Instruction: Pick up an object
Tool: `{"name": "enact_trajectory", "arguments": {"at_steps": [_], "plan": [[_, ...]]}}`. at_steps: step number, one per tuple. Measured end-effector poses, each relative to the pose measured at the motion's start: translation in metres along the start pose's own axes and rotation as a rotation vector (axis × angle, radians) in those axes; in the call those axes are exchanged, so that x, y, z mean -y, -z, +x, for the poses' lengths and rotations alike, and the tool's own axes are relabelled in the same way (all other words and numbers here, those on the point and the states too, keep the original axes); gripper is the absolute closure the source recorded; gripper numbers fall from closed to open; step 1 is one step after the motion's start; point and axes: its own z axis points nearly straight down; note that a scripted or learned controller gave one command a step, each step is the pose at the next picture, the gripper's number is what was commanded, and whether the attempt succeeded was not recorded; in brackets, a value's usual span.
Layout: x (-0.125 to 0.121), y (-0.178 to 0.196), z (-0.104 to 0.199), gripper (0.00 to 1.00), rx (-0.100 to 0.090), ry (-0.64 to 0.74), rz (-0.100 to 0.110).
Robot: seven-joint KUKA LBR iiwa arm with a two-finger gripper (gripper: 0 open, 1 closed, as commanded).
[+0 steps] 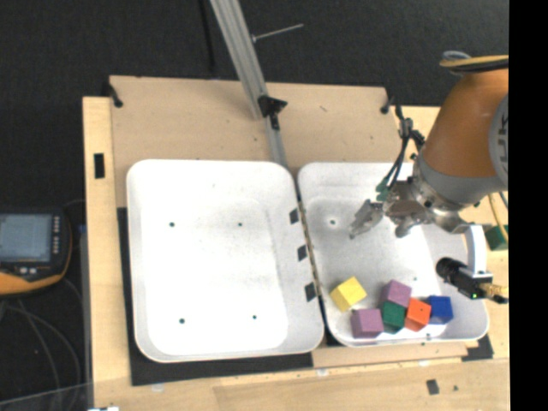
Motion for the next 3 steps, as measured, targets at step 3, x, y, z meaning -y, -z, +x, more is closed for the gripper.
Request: {"name": "enact_trajectory", "arguments": {"at_steps": [3], "plan": [[-0.0706,-0.038,0.0684,0.0,0.001,0.013,0.003]]}}
